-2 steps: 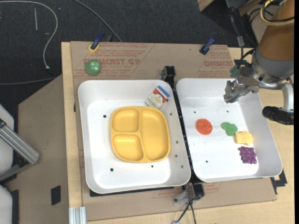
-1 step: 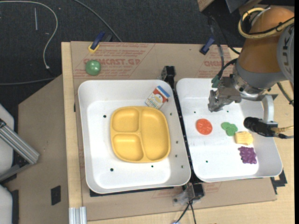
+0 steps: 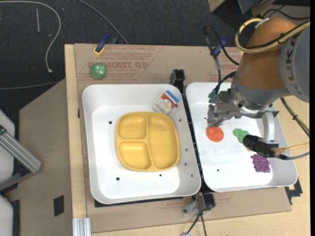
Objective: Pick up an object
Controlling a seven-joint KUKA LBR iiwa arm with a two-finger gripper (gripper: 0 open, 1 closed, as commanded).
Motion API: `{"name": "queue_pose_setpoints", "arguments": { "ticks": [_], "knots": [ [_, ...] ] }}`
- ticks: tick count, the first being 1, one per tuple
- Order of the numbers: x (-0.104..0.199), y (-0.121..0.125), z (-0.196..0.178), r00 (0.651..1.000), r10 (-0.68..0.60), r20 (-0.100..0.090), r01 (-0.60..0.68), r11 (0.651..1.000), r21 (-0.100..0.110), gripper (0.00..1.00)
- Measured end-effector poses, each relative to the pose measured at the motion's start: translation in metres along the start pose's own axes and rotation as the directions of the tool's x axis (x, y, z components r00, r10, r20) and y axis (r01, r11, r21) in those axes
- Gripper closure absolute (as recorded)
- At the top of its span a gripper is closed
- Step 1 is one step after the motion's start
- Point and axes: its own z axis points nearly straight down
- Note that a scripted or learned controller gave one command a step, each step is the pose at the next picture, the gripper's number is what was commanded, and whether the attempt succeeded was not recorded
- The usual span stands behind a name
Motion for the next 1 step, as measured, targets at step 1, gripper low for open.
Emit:
{"name": "queue_pose_setpoints", "arguments": {
  "ticks": [1],
  "knots": [
    [0.0532, -0.0122, -0.0056, 1.0, -0.002, 0.0, 0.002, 1.0, -0.001, 1.0]
  ]
}}
